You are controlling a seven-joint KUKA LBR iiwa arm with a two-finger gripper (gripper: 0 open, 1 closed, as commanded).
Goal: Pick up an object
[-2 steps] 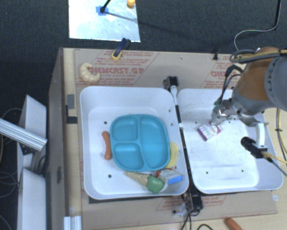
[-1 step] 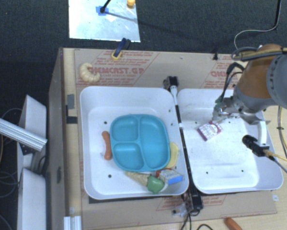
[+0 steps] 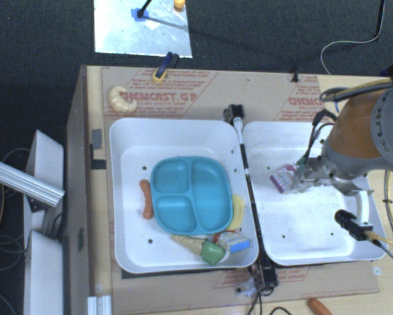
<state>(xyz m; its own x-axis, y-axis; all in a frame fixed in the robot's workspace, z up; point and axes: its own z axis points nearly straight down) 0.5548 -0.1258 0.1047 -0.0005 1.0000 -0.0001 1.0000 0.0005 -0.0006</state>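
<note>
While I watch from above, the green block (image 3: 212,252) lies nearest, below the blue divided plate (image 3: 189,194) in the left bin (image 3: 127,176). Right of that plate, in the right bin (image 3: 314,238), the gripper (image 3: 300,176) touches a small purple object (image 3: 283,178); I cannot tell its finger state.

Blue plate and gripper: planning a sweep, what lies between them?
In the camera view, the divider between the bins lies between blue plate and gripper, plus a small purple object.

The arm (image 3: 363,136) reaches into the right bin (image 3: 314,245) beside a small purple object (image 3: 283,177); a blue plate (image 3: 189,195) fills the left bin (image 3: 127,202).
</note>
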